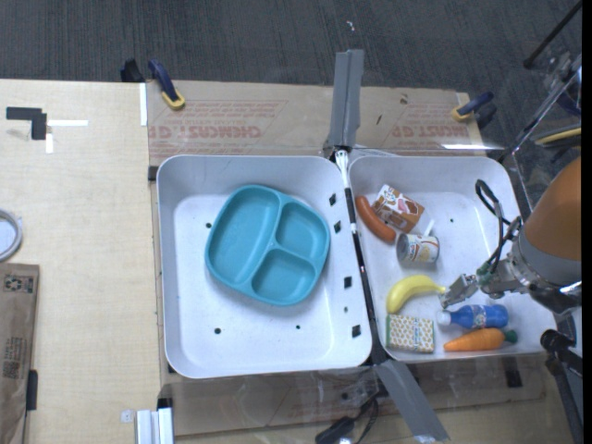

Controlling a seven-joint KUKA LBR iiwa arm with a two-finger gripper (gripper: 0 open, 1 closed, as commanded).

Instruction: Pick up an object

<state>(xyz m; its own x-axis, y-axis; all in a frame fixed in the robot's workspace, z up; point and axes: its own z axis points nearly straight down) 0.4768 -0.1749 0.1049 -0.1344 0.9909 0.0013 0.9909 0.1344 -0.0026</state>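
A teal three-compartment plastic plate [268, 245] lies in the left white bin [176, 276]. In the right white bin [462, 169], the yellow toy banana [413, 290] sits just beside the gripper [460, 290], whose fingers look slightly parted and hold nothing; closing on it likely comes next.
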